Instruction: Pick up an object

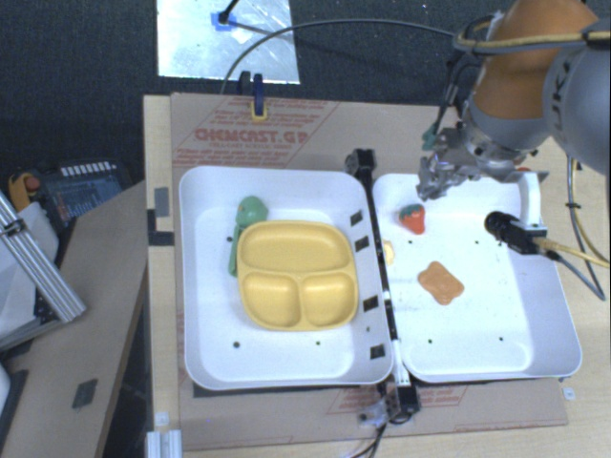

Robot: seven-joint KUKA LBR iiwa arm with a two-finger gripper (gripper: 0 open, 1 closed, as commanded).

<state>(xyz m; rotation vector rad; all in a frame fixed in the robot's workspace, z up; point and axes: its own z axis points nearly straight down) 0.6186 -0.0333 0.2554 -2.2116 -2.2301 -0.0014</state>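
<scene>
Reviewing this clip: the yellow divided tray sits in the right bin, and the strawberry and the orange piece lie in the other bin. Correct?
Not quite. The camera view shows the yellow divided tray in the left bin; the strawberry and the orange piece lie in the other bin, the right bin.

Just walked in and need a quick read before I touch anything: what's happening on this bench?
A KUKA arm reaches in over the right bin, its gripper just above a small red strawberry-like toy. An orange piece lies nearer the middle. The left bin holds a yellow divided tray with a green object behind it.
</scene>
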